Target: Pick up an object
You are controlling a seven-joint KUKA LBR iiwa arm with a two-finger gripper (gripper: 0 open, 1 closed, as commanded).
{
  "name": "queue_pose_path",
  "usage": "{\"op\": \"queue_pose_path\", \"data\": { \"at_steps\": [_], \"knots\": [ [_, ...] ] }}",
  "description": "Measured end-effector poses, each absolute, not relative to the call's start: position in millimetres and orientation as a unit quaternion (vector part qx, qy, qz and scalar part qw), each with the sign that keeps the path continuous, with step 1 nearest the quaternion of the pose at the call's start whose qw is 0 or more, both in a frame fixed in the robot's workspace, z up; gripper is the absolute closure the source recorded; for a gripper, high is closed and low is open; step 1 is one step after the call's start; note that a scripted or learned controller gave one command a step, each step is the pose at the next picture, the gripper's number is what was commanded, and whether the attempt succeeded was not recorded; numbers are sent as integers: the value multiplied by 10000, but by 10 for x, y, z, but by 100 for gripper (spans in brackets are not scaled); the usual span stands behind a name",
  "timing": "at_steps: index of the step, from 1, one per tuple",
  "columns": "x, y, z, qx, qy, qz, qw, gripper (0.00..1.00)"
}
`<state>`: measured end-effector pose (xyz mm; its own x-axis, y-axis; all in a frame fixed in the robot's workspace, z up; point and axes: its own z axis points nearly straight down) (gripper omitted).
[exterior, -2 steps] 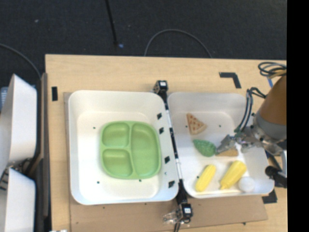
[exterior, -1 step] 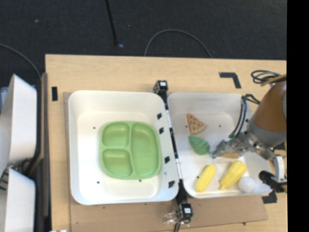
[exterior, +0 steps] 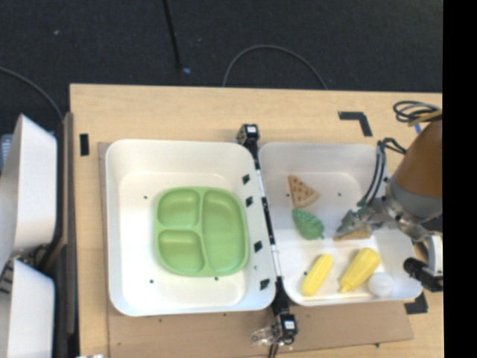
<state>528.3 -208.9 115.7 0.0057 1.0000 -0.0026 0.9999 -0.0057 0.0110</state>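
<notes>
Reaching in: the arm (exterior: 421, 171) enters the camera view from the right, its orange band above the grey wrist, and leans over the right bin (exterior: 328, 155).
Gripper: the gripper (exterior: 350, 226) sits low near the middle of the right bin, toward its right edge; whether it is apart or together I cannot tell, as the tips are small and blurred.
Under the gripper: a tan, flat piece (exterior: 356, 233) lies right at the tips; contact cannot be judged.
Green leafy toy: the green toy (exterior: 308, 224) lies near the bin's centre, just left of the gripper.
Waffle wedge: the brown triangular piece (exterior: 301, 191) lies toward the bin's far edge, just above the green toy.
Corn cobs: one yellow cob (exterior: 317, 274) lies by the near edge; a second cob (exterior: 359, 268) lies beside it to the right, both tilted.
White ball: a small white ball (exterior: 381, 284) rests in the near right corner, touching the second cob.
Left bin: the left bin (exterior: 127, 192) carries a green divided plate (exterior: 201, 231) with three compartments, set near its centre.
Bench: the tan bench (exterior: 186, 110) bears both bins side by side.
</notes>
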Motion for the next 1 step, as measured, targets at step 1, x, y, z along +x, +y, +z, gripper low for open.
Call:
{"op": "queue_pose_path", "data": {
  "at_steps": [1],
  "knots": [
    [5254,-2136,1790,7068,7074,16,42,100]
  ]
}}
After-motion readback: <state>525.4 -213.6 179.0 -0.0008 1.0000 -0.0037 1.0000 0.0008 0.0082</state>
